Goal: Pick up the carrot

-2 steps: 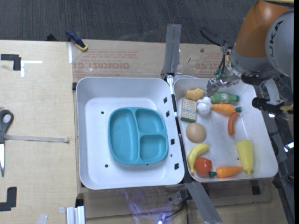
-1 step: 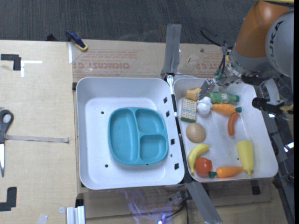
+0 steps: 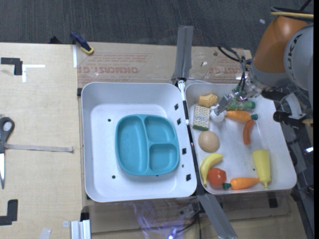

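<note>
Camera view: gripper [image 3: 225, 105] over right bin [image 3: 284, 148], upper carrot [image 3: 238, 116] alongside.
We find that carrot just at 4 o'clock of the gripper, long axis 9-to-3; finger state we cannot tell. A second carrot [image 3: 244, 182] lies at 6 o'clock.

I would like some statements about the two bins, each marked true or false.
1. The blue divided plate lies in the left bin. True.
2. The pincer hovers over the left bin. False: it is over the right bin, near its far edge.
3. Two carrots are in the right bin, one by the pincer, one at the near edge. True.
4. The banana lies on the plate. False: it lies in the right bin beside the tomato.
</note>
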Motion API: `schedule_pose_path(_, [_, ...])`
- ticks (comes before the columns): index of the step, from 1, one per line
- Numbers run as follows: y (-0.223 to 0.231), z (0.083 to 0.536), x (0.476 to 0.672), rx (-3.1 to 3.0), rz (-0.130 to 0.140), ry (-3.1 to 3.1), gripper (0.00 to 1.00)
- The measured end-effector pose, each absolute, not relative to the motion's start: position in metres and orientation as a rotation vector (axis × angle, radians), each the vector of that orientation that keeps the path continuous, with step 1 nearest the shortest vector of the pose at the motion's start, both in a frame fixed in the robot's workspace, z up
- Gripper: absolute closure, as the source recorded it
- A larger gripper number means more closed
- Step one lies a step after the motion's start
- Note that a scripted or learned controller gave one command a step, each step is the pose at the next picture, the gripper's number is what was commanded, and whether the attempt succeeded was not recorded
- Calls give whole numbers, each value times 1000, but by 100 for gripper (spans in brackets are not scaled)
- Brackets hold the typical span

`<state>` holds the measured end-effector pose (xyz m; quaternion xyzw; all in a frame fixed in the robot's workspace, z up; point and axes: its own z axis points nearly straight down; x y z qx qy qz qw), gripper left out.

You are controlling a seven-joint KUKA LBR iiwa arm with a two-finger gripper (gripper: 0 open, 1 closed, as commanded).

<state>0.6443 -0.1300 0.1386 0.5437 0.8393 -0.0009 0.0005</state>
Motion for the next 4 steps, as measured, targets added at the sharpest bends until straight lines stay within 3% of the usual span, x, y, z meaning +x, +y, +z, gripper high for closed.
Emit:
schedule_pose_path(1, [-148,92,591,1976,1,2441,0])
schedule_pose_path(2, [-82,192,520,2211,-1,2232,0])
schedule_pose_path(3, [-133,133,571,2238,-4,2205,0])
schedule_pose_path(4, [-80,191,478,2417,-3,2009,0])
